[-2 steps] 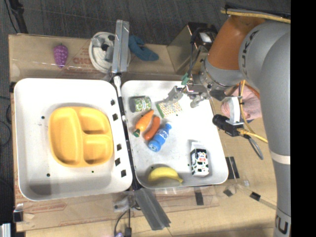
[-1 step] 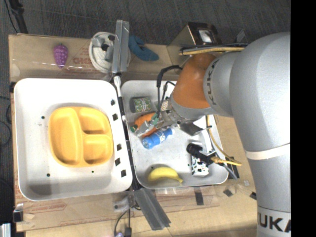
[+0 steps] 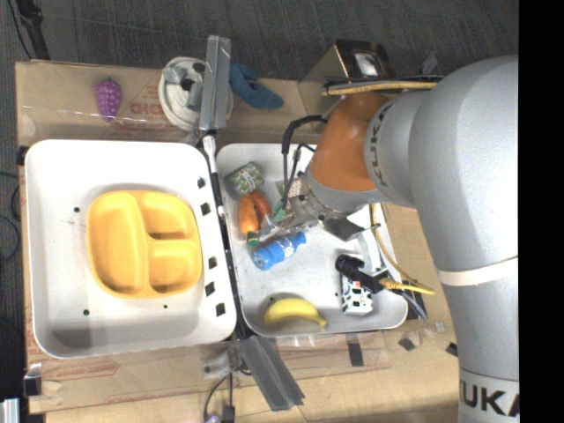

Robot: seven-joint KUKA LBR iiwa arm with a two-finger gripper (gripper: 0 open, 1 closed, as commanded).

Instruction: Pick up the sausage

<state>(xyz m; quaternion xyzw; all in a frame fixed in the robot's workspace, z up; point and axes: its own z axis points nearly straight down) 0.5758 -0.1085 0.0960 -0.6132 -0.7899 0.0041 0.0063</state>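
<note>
Right now 1 sausage point(image 3: 253, 213), 1 banana point(image 3: 293, 312) and 1 blue bottle point(image 3: 278, 249) lie by the jaws point(image 3: 284, 221), grip unclear.

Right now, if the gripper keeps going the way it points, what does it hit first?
Most likely the orange-red sausage: the gripper points toward the view's left, almost on it, with the blue bottle just beside. Height above them is unclear from this slanted view.
</note>
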